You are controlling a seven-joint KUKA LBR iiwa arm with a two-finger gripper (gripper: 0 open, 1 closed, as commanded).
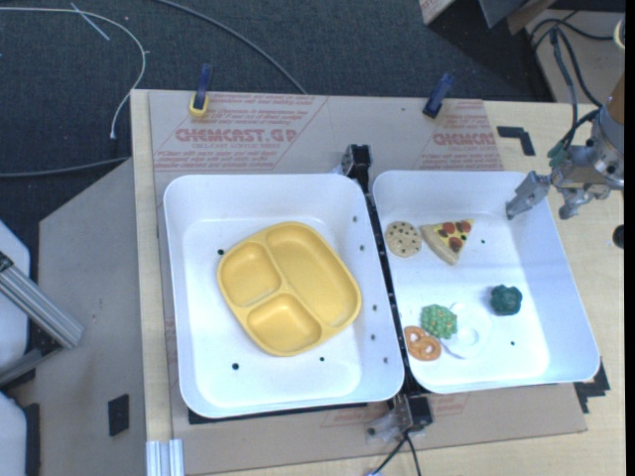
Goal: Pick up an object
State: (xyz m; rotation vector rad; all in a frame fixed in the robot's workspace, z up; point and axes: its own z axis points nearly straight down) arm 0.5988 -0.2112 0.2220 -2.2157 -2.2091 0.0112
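Gripper (544, 198) sits at upper-right edge of right bin (556, 266), can't tell its state, nothing seen held; nearest obj is pizza slice (446, 239), just left & slightly below, its long axis approx. horizontal w/ tip pointing lower right.

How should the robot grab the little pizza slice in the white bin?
Probably from straight above, closing across the two long slanted sides near the wide crust end. The pizza slice lies flat, its point aimed toward the bin's near side, with the cookie close on its left, so the narrow tip gives less to hold. The pincer hovers up by the bin's far right rim.
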